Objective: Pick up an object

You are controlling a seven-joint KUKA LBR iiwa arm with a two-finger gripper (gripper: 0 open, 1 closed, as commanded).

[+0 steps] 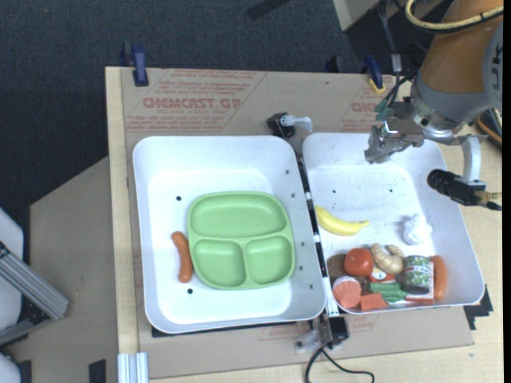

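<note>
While my tool (385, 152) hangs over the right bin (467, 238) — grip width unclear; I'm approaching; next, descend toward the banana (341, 223).

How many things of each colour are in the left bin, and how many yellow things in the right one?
Green, left bin: 1, the divided plate
Orange, left bin: 1, the toy sausage
Yellow, right bin: 1, the banana
Total: 3
</note>
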